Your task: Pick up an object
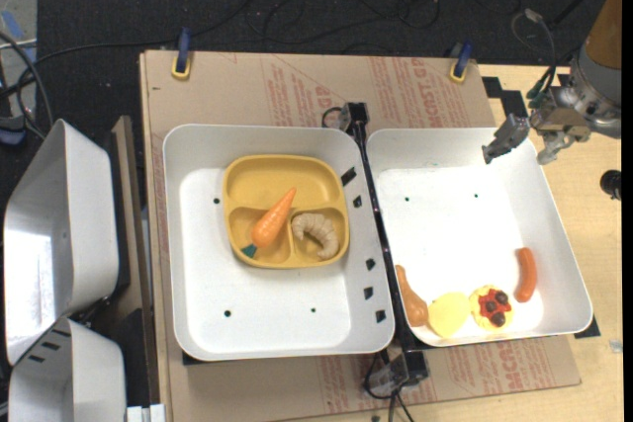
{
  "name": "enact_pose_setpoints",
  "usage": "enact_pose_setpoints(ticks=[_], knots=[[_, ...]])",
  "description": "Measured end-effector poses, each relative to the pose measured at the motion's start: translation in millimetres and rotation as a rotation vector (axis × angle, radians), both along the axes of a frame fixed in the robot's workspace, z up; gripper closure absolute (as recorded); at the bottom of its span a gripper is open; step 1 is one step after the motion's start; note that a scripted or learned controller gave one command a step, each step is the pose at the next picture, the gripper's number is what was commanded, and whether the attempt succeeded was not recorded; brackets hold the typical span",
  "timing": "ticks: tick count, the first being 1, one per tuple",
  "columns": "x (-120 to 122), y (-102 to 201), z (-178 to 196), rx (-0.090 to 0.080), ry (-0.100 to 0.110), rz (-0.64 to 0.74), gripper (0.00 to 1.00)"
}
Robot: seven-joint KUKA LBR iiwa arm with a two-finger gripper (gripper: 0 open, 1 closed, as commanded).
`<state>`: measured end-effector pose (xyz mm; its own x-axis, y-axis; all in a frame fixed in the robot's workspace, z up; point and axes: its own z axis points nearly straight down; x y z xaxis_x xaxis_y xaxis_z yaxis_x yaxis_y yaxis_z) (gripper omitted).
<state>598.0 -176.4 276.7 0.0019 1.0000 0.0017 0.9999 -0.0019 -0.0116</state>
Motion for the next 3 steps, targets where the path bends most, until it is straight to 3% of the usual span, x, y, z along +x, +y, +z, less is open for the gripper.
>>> enact_pose_setpoints(ticks=[1,3], knots=[[2.0,0.5,7.1,-0.003,-0.012,0.003,0.0],[-6.4,-4.7,-103.9,-0.001,-0.006,0.0,0.0]])
